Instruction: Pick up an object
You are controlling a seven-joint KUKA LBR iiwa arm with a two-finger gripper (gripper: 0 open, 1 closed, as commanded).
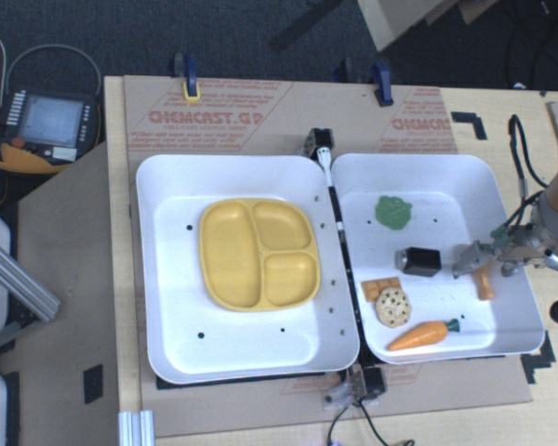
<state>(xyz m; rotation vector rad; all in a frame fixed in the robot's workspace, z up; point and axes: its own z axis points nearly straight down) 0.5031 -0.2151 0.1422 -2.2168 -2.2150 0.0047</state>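
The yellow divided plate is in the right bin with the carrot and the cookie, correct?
No. The camera view shows the yellow divided plate alone in the left bin. The carrot and the cookie do lie in the right bin.

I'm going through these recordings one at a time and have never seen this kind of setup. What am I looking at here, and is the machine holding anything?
This is one fixed camera above a bench, looking down at a slant on two shallow white bins. The left bin holds a yellow divided plate. The right bin holds toy foods: a green leafy piece, a black cylinder, a cracker, a cookie, a carrot and a small orange stick. The machine is a robot arm reaching in from the picture's right; its gripper sits low over the right bin, just above the orange stick. I cannot tell from this angle whether it holds anything.
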